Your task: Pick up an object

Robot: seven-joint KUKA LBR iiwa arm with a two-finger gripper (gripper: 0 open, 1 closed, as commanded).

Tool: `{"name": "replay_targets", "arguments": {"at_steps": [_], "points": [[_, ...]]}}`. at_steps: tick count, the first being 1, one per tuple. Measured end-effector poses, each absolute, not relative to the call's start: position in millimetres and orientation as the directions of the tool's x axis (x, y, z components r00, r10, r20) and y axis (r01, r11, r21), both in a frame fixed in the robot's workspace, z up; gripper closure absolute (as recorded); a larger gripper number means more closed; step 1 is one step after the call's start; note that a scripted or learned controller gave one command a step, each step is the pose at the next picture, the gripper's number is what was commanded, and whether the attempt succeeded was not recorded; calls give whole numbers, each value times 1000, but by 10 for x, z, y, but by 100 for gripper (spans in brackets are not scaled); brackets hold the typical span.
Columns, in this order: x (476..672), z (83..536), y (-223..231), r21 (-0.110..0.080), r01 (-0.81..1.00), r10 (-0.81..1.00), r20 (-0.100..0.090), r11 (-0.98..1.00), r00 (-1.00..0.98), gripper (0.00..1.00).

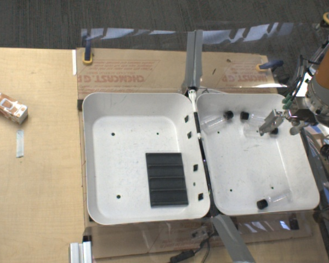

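The tool (270, 124) hangs over the upper right part of the right bin (296, 201), reaching in from the right edge; whether it is open or closed I cannot tell. Just beside it, toward the bin's back wall, lie two small black-capped objects (236, 115) (too small to identify further), and a clear piece with a black end (267, 202) rests near the bin's front rim. The left bin (98, 201) holds a black ribbed block (166, 179), lying flat toward its front. On the table (33, 201), well left of both bins, sits a small orange-and-white carton (10, 108).
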State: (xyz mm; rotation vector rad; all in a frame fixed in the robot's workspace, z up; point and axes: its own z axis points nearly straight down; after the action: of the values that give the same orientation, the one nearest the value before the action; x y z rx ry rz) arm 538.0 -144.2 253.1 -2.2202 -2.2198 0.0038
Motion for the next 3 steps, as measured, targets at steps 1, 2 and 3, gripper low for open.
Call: {"name": "replay_targets", "arguments": {"at_steps": [1, 2, 3], "points": [[5786, 1687, -1425, -3, 999, 999, 0, 46, -46, 0], [6393, 930, -1703, -1, 986, 986, 0, 165, -165, 0], [5952, 922, -1707, 0, 977, 977, -1, 212, -212, 0]]}}
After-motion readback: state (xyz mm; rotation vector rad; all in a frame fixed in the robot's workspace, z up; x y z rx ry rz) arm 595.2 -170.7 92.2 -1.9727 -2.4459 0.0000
